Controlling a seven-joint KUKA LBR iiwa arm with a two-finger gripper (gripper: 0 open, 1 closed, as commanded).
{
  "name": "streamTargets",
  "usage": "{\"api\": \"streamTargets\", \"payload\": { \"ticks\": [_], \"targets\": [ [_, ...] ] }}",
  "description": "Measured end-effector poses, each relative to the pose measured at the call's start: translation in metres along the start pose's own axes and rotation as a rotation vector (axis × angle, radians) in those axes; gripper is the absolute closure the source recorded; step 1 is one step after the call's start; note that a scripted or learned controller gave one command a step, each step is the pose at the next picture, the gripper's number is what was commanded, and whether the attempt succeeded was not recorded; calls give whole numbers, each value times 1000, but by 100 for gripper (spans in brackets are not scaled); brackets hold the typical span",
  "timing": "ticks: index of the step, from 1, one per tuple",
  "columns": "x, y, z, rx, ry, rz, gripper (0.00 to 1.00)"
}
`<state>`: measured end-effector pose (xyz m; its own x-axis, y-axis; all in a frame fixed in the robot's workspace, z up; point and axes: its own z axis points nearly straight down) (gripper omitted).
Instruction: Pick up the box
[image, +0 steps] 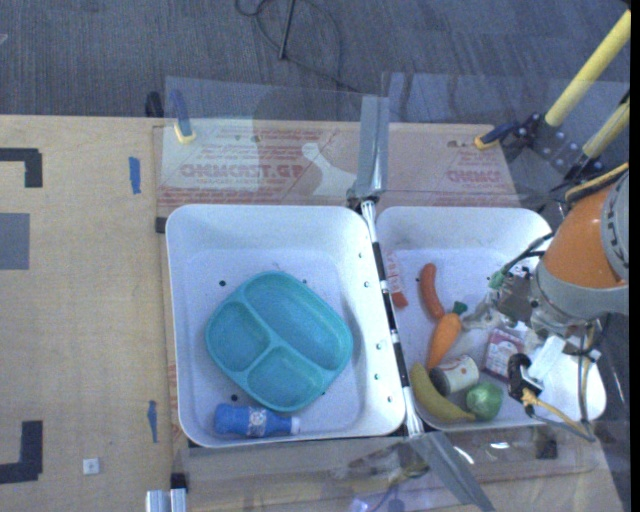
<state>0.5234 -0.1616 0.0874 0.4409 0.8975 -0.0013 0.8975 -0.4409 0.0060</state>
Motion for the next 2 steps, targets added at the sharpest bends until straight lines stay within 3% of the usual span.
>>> {"api": "streamTargets", "payload": {
  "ticks": [1,2],
  "targets": [
    [-1,1,-10,-3,-1,0,100],
    [65,0,-137,6,1,-142,100]
  ]
}}
